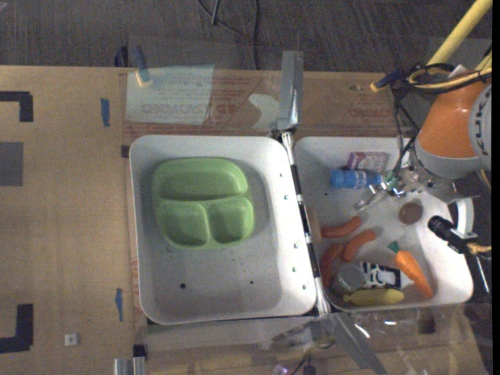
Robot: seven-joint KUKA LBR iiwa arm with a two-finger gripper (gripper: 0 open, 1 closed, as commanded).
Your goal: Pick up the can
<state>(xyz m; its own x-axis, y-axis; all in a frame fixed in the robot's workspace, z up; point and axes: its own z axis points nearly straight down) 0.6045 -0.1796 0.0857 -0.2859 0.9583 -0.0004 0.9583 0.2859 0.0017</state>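
From above, the can [349, 276] lies in the right bin [312, 158], near its front edge, against the sausages [350, 237] and just behind the banana [375, 296]. The gripper [376, 194] hangs near the bin's back, beside the blue bottle [353, 180], fingers spread and grasping nothing. The can sits well forward of the fingers, toward the front wall; its axis is unclear.

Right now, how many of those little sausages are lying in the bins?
3, all in the right bin: one sausage by the left wall, a second just below it, and a third partly tucked beside the can. Others may be hidden under the pile.
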